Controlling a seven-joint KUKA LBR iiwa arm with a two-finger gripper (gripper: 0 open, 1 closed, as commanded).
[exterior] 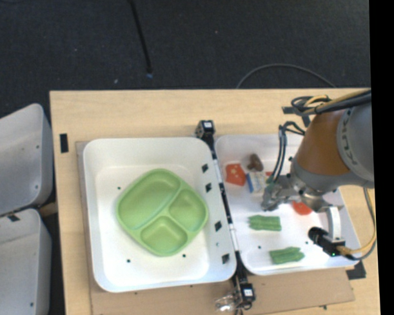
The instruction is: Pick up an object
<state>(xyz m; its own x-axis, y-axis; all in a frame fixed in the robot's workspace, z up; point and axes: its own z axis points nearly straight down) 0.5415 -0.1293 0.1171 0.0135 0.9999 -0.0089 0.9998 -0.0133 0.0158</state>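
While the claw (pixel 274 199) is hanging low over the right bin (pixel 247 256), just above the upper green piece (pixel 264 223), its tips are blurring into the grey wrist, so I cannot tell how wide it is standing or whether anything is sitting in it. That green piece is lying flat near the middle of the bin floor, long side running left to right, and it is looking like a small, light, soft or rubbery toy; I am judging it would give a little under pressure and is best taken across its narrow width, near the middle. A second green piece (pixel 286 254) is lying near the front wall, apart from the first. Moving outward, a blue-and-white item (pixel 255 181), an orange-red block (pixel 234 174) and a small brown lump (pixel 254 161) are crowding the back of the bin, and a red thing (pixel 303 209) is peeking from under the arm. These are sitting close enough to be nudged. Across the divider, a green divided plate (pixel 161 212) is resting in the left bin (pixel 97 267), well apart
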